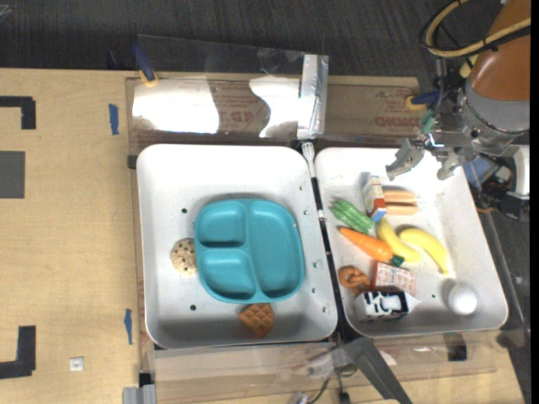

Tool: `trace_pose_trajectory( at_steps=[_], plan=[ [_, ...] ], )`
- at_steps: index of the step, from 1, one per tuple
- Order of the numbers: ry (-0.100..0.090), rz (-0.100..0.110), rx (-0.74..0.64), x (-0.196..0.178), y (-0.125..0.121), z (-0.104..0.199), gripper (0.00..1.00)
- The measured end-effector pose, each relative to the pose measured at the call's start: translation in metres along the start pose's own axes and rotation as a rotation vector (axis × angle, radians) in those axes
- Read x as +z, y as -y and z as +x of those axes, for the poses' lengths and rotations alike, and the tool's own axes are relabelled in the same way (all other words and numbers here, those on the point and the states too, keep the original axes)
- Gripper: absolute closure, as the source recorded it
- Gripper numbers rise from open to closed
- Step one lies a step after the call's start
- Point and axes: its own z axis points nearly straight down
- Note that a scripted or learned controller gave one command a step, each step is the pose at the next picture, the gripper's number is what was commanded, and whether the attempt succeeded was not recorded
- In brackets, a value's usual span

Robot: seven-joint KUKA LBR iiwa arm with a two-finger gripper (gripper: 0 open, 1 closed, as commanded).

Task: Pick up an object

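Observation:
My gripper (pixel 423 165) hangs over the far part of the right bin (pixel 487 251), open, its two fingers spread with nothing between them. Just below it in the view lies a hot dog bun (pixel 393 199) next to a small white-and-orange pack (pixel 372 190). Further toward the front lie a green vegetable (pixel 354 217), a carrot (pixel 366 242), a yellow banana (pixel 421 244), a pretzel (pixel 354 276), a red-and-white box (pixel 394 276), a black-and-white carton (pixel 387 303) and a white ball (pixel 461 300).
The left bin (pixel 160 192) holds a teal divided plate (pixel 250 249), a cookie (pixel 184 256) at its left and a waffle (pixel 257 318) at its front. A cardboard wall with foil (pixel 253 108) stands behind both bins. Cables (pixel 459 23) loop above the arm.

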Motion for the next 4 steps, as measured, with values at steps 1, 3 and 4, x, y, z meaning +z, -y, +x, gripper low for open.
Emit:
trace_pose_trajectory(
  at_steps=[1,3,4],
  plan=[
    [0.000,0.002,0.004,0.178,-0.019,-0.004,0.00],
    [0.002,-0.009,0.057,0.173,-0.053,-0.030,0.00],
    [0.003,-0.012,0.058,0.163,-0.053,-0.030,1.00]
  ],
)
